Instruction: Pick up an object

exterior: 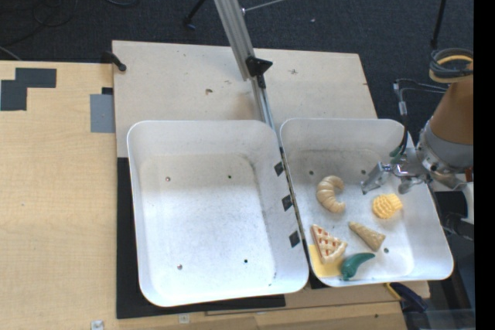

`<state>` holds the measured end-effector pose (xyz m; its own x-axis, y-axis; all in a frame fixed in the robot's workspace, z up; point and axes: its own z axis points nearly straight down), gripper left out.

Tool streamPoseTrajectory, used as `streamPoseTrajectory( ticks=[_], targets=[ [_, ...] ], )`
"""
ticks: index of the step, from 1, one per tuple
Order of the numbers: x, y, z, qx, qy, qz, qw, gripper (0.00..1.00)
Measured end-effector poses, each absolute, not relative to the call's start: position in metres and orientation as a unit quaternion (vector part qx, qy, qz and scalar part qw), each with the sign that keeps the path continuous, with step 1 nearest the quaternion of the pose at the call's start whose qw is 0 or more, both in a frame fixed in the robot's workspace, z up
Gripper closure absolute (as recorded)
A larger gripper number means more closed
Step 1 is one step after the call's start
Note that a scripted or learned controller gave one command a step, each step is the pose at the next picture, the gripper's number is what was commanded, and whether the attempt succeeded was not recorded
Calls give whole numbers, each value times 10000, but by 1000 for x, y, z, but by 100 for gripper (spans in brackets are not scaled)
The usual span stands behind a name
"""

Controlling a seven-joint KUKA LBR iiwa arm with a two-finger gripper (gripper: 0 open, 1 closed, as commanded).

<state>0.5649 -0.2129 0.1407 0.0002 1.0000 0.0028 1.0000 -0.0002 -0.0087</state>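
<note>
Bumpy yellow corn-like toy [387, 205] lies in the right white bin [340, 135], just below the metal gripper [374, 178], whose fingers hang spread and hold nothing. Left of it sits a curved tan croissant [331, 193]. Lower in the frame lie a tan cone [367, 235], a waffle-patterned wedge [328, 243] and a smooth green piece [356, 264]. The left bin [201, 212] is matte white plastic.

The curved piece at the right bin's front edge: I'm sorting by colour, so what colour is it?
Green, seen in the camera view: the curved piece.

Left bin [155, 143] lies open; toys crowd right bin [340, 131].
</note>
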Motion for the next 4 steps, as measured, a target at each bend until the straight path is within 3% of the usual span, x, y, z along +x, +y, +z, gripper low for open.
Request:
streamPoseTrajectory(
  ticks=[1, 2, 4],
  targets=[
    [567, -215, 94, -7075, -7067, 2, -54, 0],
    [568, -216, 107, -7092, -7050, -13, -57, 100],
    [578, -222, 230, -7069, -7073, -9, -24, 100]
  ],
)
